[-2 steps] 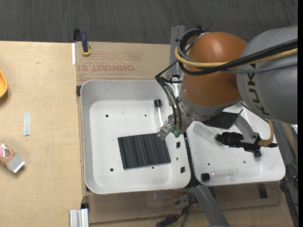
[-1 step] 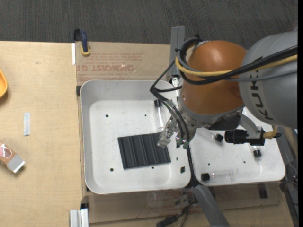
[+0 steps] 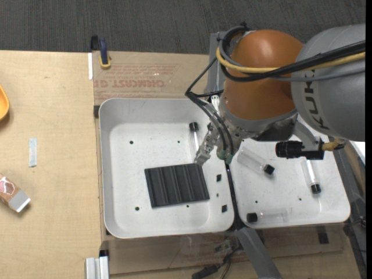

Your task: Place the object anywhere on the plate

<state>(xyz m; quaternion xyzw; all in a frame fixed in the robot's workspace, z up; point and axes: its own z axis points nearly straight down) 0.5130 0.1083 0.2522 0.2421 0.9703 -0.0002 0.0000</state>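
Claw (image 3: 213, 149): bare metal, slim and glinting, hanging tilted from the wrist under the rounded orange band (image 3: 258, 74). Poised above the right wall of the left bin (image 3: 110, 173), at about the middle of that wall's length. Cannot tell whether wide or narrow, nor whether holding anything.

Just below and left of it in the view, towards the near edge of the same bin: the plate (image 3: 176, 185), a flat dark grey rectangle, ribbed lengthwise, matte, lying slightly askew on the smooth white floor. Close to the claw tip at its far right corner, yet whether touching cannot be told. Near the far right corner of this bin, a small black block (image 3: 193, 127), apart from the plate.

Across the shared wall, in the right bin (image 3: 343, 208): a clear tube (image 3: 254, 161), glassy and cylindrical with a black cap, lying flat towards the far left corner. Near the right edge, a second clear tube (image 3: 311, 176), of the same make, lying almost straight from far edge to near edge. By the near left corner, a black cap (image 3: 251, 218). Well apart from the plate, all three.

Beyond the bins: brown cardboard (image 3: 136, 77) with mirrored red print along the far edge, a blue clamp (image 3: 102, 50) at its corner. On the pale wooden table (image 3: 52, 225) at the view's left, a thin grey strip (image 3: 32, 153) and a red-and-white packet (image 3: 13, 194) near the left edge.
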